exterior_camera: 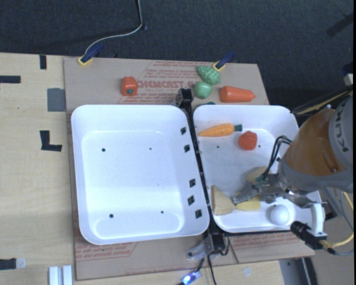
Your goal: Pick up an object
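Note:
My gripper (251,190) is low inside the right bin (285,119), near its front, at the end of the grey arm with the orange band (311,146). It hovers among pale yellow pieces: a wedge (222,202) to its left, a flat piece (249,205) just below it and another (258,173) just behind it. A white ball (279,214) lies to its right near the front wall. Further back in the same bin are an orange carrot (217,130) and a red tomato (247,140). I cannot make out anything held.
The left bin (83,159) stands beside the right one. On the cardboard behind the bins lie a red pepper (129,86), two green toys (208,74) (202,89) and a second carrot (236,94). A cable (136,16) runs across the dark floor.

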You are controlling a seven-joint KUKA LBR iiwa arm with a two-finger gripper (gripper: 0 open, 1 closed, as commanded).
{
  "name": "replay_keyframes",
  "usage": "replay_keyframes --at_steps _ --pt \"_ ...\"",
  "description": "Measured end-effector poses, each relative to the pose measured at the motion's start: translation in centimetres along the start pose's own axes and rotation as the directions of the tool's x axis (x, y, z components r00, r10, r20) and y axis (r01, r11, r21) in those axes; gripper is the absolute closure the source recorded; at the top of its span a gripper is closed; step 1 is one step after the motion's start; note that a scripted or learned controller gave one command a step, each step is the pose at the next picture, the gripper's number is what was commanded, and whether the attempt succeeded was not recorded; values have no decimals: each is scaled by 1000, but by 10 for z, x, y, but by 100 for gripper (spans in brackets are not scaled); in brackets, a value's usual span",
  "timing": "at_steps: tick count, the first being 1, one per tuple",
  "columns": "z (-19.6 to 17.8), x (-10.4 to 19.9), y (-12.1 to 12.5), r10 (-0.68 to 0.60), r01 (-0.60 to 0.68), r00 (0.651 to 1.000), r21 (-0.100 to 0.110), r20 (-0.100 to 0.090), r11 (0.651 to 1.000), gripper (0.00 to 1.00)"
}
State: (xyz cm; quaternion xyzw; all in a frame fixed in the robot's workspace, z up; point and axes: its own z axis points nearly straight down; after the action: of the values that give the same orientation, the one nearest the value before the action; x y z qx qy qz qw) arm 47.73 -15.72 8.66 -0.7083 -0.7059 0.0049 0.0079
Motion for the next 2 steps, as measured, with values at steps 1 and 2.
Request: replay_keyframes --at_steps 1,2 --pt "1 -44 52 -4 4 1000 -19 4 1000 0" --pt "-10 -43 51 -4 4 1000 -19 5 1000 100"
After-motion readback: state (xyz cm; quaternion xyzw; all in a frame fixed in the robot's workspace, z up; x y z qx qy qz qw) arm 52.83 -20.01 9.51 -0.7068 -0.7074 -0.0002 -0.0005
